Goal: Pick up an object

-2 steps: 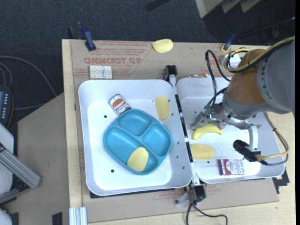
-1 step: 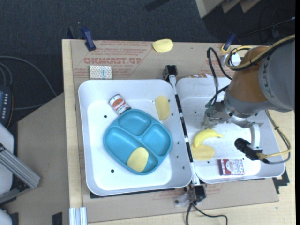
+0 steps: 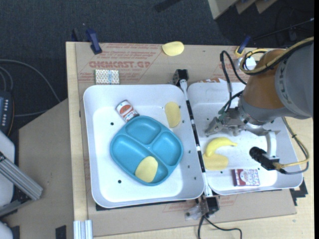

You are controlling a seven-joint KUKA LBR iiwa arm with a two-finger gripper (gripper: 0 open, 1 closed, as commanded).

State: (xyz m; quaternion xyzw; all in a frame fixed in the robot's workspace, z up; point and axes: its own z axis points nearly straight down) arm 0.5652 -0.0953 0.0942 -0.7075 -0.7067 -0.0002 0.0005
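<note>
Two white bins are seen side by side on the bench. In the left bin (image 3: pixel 94 148) a blue divided plate (image 3: pixel 145 148) is set, with a yellow piece (image 3: pixel 146 169) lying in its near compartment; a small can (image 3: pixel 126 110) lies just beyond the plate and a pale yellow piece (image 3: pixel 173 114) rests near the right wall. In the right bin (image 3: pixel 289 180) a banana (image 3: pixel 219 144) is found beside another yellow piece (image 3: pixel 216 162), with a small red-and-white packet (image 3: pixel 245 177) near the front. The gripper (image 3: pixel 225 125) is lowered into the right bin just above the banana; nothing is seen held. A yellow lemon-like object (image 3: pixel 173 48) sits on the bench behind the bins.
</note>
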